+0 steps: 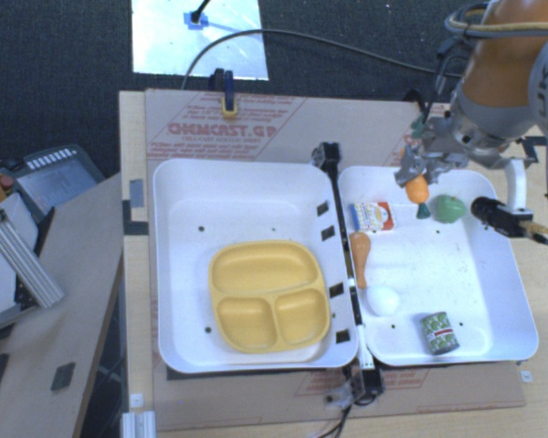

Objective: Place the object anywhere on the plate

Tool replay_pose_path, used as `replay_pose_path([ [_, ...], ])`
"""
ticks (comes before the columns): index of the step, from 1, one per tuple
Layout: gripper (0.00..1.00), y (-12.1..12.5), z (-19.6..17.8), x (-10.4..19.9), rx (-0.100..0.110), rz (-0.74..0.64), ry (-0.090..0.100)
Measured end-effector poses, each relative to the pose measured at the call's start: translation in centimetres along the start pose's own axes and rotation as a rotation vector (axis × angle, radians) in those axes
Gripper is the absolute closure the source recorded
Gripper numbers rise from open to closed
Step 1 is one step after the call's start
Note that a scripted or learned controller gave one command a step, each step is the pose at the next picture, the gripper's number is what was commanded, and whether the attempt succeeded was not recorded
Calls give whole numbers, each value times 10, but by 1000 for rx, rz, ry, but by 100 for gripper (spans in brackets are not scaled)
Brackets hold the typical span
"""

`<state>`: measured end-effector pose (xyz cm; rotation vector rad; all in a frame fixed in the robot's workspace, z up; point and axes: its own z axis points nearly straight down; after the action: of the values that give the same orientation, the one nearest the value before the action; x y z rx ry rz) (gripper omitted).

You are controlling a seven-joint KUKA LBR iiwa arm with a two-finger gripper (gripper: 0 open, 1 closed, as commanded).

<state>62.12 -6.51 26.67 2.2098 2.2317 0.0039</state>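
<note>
Two shallow white bins sit side by side. In the left bin, a yellow plastic three-compartment plate has free floor around it. In the right bin, the gripper hangs over the far edge with a small orange carrot-like toy clamped between its fingers, raised above the floor.

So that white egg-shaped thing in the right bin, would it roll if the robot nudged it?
Probably. The white egg looks smooth and rounded, so a push would likely send it rolling, perhaps against the carrot beside it. Its glossy curved surface may also slip between fingers.
</note>
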Motion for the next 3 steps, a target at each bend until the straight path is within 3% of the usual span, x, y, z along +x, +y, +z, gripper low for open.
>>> replay_pose_path([
  [3,100,-32,13,157,2,-1,1],
])
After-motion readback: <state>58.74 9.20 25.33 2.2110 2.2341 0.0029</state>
